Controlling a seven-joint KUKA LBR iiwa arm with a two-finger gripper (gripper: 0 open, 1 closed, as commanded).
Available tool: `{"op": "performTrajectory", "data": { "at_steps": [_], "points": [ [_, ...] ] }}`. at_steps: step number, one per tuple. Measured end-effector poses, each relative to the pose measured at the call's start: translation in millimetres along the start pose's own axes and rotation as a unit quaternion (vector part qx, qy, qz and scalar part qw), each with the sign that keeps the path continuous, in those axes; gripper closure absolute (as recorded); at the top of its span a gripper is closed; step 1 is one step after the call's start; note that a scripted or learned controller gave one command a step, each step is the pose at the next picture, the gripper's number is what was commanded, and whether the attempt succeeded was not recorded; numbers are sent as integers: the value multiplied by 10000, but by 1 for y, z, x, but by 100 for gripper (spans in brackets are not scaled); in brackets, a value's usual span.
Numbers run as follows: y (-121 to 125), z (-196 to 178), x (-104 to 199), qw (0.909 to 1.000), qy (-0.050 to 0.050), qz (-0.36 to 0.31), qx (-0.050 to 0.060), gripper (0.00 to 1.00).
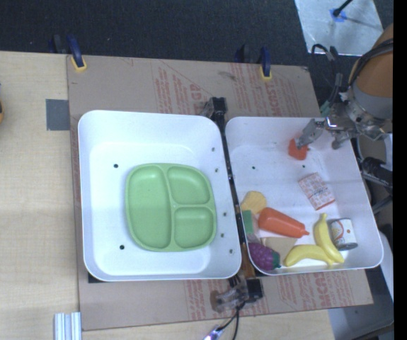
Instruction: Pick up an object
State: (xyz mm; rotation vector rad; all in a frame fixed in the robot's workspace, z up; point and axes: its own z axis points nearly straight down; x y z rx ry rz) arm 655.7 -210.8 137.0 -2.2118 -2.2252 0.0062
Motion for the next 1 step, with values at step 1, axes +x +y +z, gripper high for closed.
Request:
{"op": "performTrajectory", "data": {
  "at_steps": [1],
  "points": [
    [-22,-95,-2,10000,-8,19,-29,0]
  ]
}}
